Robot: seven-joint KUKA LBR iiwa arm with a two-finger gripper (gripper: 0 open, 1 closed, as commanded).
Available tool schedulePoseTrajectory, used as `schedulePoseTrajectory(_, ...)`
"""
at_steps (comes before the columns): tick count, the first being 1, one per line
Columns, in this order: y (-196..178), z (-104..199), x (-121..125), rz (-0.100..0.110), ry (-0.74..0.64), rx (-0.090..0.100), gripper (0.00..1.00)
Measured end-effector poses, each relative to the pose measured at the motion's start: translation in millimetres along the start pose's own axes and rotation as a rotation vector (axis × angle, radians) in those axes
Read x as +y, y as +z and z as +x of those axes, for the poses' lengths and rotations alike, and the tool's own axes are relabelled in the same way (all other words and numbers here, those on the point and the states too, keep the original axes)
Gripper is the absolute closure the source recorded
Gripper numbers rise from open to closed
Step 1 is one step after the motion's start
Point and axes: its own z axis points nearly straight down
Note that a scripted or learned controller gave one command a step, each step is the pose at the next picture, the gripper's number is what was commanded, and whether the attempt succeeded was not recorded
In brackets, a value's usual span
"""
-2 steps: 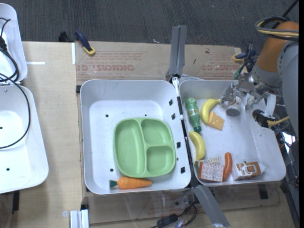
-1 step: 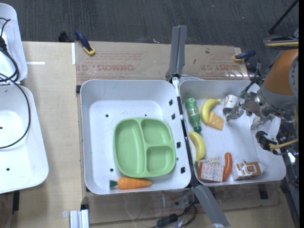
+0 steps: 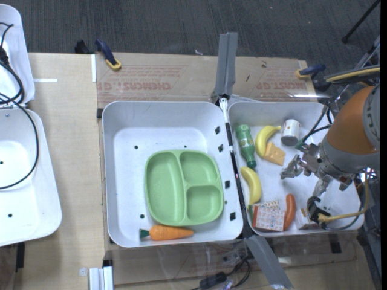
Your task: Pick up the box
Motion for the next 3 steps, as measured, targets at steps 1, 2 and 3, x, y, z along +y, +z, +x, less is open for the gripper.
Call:
schedulePoseTrajectory(1, 5.3, -2.0, 76.8, -0.001, 0.155, -0.001, 0.0)
schedulePoseTrajectory(2, 8.1, 26.5, 91.4, 0.024, 0.218, -0.015, 0.0)
schedulePoseTrajectory(3, -1.3, 28.9, 93.7, 0.01, 0.213, -0.012, 1.0)
